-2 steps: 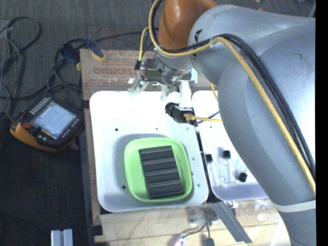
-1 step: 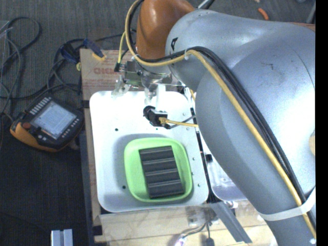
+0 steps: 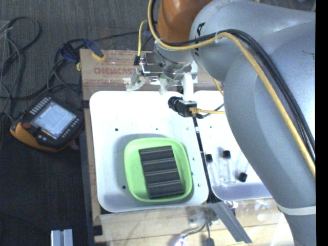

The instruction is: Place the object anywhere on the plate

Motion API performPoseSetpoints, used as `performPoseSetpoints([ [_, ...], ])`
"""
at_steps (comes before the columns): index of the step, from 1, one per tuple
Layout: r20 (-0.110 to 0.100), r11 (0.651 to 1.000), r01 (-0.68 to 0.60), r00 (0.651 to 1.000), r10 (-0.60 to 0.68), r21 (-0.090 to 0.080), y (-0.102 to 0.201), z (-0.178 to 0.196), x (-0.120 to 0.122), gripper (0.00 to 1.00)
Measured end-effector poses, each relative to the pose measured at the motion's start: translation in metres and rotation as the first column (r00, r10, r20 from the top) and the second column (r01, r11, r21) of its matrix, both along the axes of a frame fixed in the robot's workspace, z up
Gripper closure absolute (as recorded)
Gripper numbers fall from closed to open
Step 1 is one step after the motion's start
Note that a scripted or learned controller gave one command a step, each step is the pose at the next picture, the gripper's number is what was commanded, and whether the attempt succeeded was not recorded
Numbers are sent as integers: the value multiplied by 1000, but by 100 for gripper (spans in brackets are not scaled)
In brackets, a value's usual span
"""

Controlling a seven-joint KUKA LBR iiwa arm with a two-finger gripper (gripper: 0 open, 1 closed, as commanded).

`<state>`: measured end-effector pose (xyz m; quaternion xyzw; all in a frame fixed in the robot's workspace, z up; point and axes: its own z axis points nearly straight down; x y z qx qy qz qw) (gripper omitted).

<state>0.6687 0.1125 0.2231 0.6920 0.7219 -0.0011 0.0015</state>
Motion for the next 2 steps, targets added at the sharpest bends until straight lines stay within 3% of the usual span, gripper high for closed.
performPoseSetpoints([
  [1,-1,1000,20,1000,-20,3,38,41,0,0],
  [2,-2,999,49,999,-49,1,31,24,-1,0],
])
